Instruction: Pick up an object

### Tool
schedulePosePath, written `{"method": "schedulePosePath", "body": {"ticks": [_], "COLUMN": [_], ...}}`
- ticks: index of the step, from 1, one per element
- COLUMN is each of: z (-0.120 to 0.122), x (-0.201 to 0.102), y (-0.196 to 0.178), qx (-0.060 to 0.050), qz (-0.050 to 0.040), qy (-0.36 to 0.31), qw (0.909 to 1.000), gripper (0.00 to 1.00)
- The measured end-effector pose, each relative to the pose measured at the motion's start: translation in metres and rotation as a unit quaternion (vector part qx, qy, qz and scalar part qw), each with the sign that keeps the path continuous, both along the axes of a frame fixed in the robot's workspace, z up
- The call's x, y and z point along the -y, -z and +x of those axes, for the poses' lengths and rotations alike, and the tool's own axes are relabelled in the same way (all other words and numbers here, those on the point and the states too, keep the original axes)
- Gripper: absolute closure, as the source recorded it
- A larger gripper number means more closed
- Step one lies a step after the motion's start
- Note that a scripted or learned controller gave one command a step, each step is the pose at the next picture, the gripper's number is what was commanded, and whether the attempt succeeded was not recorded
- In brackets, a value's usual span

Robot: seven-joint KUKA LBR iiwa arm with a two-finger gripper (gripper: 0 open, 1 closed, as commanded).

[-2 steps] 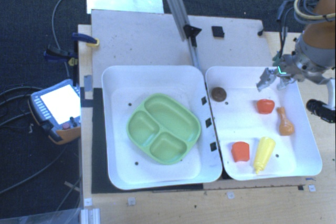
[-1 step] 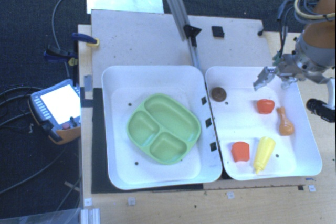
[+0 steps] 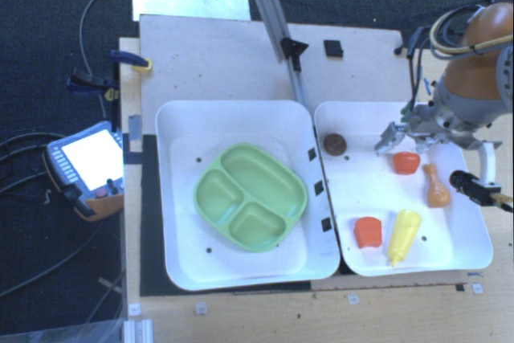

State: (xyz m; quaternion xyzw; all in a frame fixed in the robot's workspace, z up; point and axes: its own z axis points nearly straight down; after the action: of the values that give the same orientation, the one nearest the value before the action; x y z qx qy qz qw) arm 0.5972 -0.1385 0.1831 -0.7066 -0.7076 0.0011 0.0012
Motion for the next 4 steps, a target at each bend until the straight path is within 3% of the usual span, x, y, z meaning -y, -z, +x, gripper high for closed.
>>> {"method": "schedulePosePath", "body": {"ticks": [2, 3, 4], "z": [-0.001, 0.0, 0.0], "x": [0.008, 0.008, 0.011], "y": [0.097, 0.083, 0.019], "qx": [0.001, 0.004, 0.005], "qz": [-0.0002, -0.0007, -0.0009], "qy": [0.0, 0.0, -0.001], "qw": [1.0, 1.0, 1.0], "gripper": [0.0, 1.0, 1.0]}}
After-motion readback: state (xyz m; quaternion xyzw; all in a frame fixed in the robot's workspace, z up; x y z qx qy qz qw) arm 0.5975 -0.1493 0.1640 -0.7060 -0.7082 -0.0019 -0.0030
